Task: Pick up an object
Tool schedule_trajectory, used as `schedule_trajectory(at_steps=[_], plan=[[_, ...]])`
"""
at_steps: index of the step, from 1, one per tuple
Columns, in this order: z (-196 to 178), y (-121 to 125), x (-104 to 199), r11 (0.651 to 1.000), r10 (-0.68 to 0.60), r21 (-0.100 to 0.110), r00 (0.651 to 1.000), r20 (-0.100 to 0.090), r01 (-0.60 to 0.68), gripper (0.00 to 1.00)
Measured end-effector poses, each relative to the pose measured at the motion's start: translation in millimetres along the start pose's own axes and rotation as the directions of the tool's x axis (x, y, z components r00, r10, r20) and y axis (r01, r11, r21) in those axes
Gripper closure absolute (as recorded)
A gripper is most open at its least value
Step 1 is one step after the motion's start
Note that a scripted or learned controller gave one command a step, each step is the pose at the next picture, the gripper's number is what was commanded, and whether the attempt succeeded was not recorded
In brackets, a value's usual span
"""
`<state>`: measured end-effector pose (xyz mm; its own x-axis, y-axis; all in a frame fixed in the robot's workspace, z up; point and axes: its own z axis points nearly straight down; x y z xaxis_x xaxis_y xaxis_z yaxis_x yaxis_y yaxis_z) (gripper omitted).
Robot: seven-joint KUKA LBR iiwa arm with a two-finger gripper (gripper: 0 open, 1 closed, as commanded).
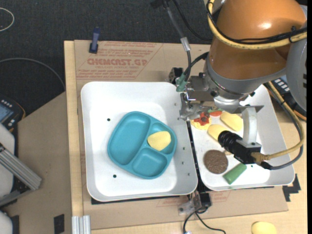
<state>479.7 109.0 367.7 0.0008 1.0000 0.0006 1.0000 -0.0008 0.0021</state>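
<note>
Gripper (199, 107) sits low over the left side of the right-hand shallow white bin (275, 135), close to the wall it shares with its neighbour. The wrist below the orange band (256, 23) covers it, so spread or pinching: cannot tell. Nothing is visibly held.

Left to right:
- A small blue clip (94, 40) lies on the brown cardboard sheet (122, 57), outside both bins. Probably irrelevant.
- The left-hand shallow white bin (97, 106) holds a teal divided plastic plate (129, 140), flat and turned diagonally. A pale yellow rounded piece (159, 140) lies in its right-hand compartment. The other compartments look bare.
- In the right bin, a small red-and-green piece (204, 116) and yellow curved pieces (231, 122) cluster right by the gripper. These are judged the likely pick target, since the tool is parked over them.
- Nearer the camera, a brown round disc (215, 161) and a green rectangular block (234, 173) lie just beside each other, apart from that cluster.

Hard to read:
- The count of yellow pieces, because the arm cuts across them.
- What the red piece is; it is too small.
- The far part of the right bin, which is behind the arm.
- A yellow rounded lump (263, 227) at the bottom edge, off the bins and cut by the frame.
</note>
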Motion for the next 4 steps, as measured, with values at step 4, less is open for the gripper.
schedule_trajectory(at_steps=[4], plan=[[-40.8,2.2,1.7,1.000,-0.001,-0.008,1.000,-0.001,0.001,1.00]])
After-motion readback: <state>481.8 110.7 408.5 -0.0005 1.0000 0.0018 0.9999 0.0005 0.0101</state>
